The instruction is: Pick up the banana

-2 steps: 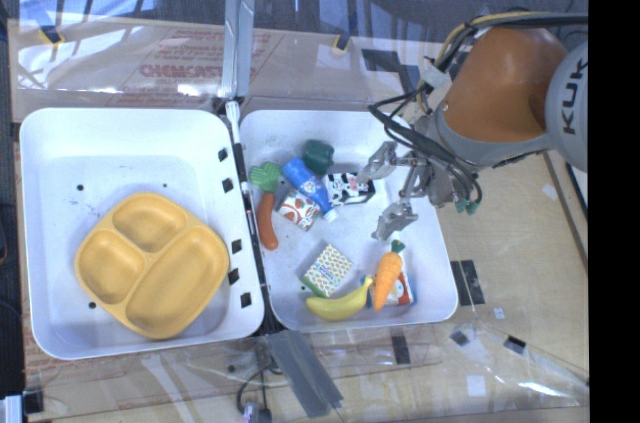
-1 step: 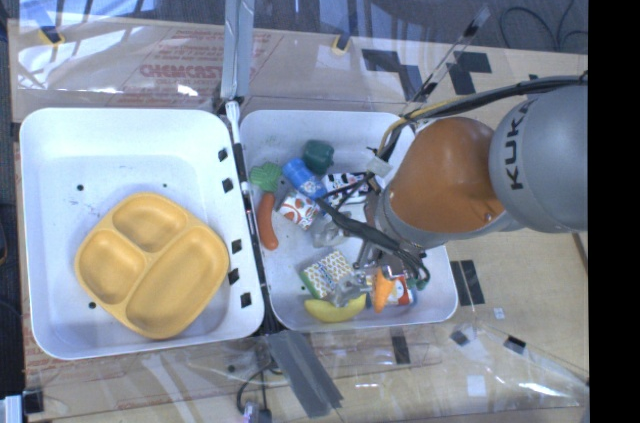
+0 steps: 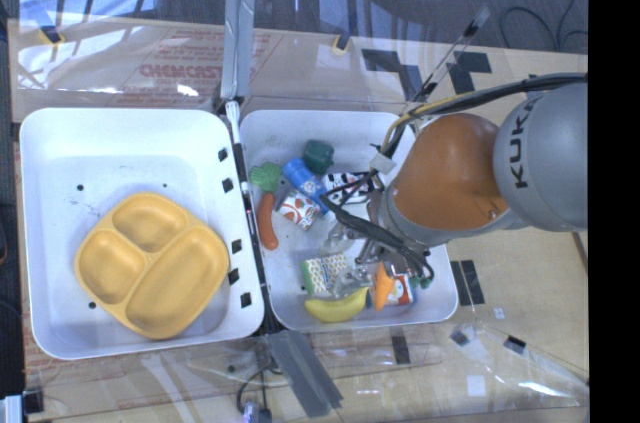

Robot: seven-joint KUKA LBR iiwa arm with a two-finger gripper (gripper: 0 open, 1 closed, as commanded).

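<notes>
A grey arm (image 3: pixel 540 156) with an orange band (image 3: pixel 450 173) reaches into the right bin (image 3: pixel 262 126) on the bench (image 3: pixel 520 311). Its tool (image 3: pixel 385 261) hangs low among the clutter, and whether it is spread or pressed together cannot be told, as the wrist hides it. The banana (image 3: pixel 335 307) lies flat just in front of the tool, by the bin's near wall, seemingly untouched. Beside the tool sit a carrot (image 3: pixel 384 285) and a packet (image 3: pixel 325 271). Well to its left, the other bin (image 3: pixel 50 141) holds a yellow tray (image 3: pixel 150 263).
</notes>
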